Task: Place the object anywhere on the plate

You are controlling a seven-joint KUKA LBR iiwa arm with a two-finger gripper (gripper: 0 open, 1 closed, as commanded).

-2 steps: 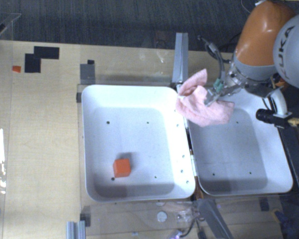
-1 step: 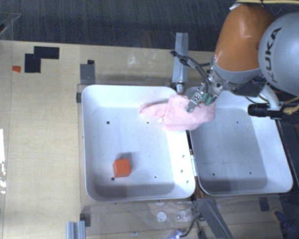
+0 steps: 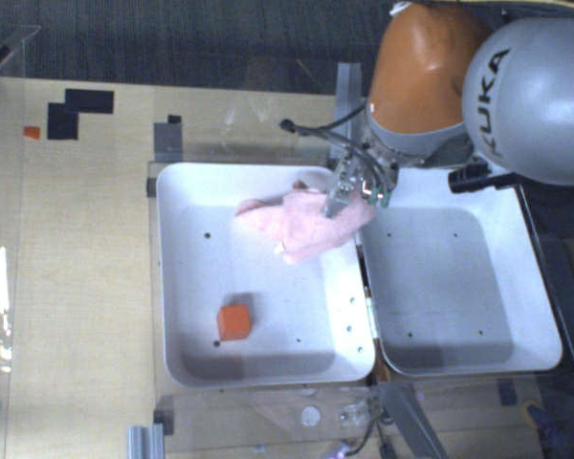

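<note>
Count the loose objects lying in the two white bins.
2, both in the left shallow white bin: a small orange block near its front, and a crumpled pink cloth at its back right, partly under the end effector, which may hide more.

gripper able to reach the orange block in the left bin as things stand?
Probably yes. The orange block sits alone on the left bin's floor, nothing over or beside it. The gripper is at the bin's far right corner over the pink cloth, with open floor between.

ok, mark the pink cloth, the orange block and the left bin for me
pink cloth [image 3: 301, 226]: camera view, middle of the crumpled fabric.
orange block [image 3: 234, 322]: camera view, its top face.
left bin [image 3: 268, 374]: camera view, near rim.
</note>
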